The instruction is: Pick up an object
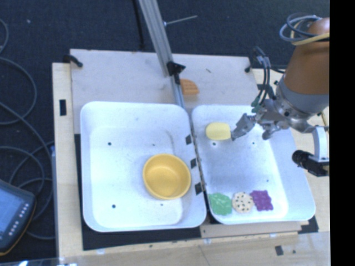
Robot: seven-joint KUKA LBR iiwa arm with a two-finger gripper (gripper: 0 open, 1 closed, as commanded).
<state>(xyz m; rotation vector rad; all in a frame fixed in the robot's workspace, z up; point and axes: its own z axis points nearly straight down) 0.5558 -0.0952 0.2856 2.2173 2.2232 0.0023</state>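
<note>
My gripper [254,132] hangs over the back of the right bin [288,165], its fingers spread open with nothing between them. One fingertip [241,129] is just right of a pale yellow lump [218,131] that lies near the bin's back left corner. Along the right bin's front edge lie a green piece [221,203], a round speckled cookie [242,202] and a purple piece [262,199]. A yellow bowl [166,175] stands upright in the left bin [105,148], toward its front right.
A slanted metal pole [161,37] comes down to the bins' shared back corner. An orange object [189,87] lies on the bench behind the bins. A black fitting [308,162] sits at the right bin's right rim. Cables and a tablet [14,212] lie on the floor at left.
</note>
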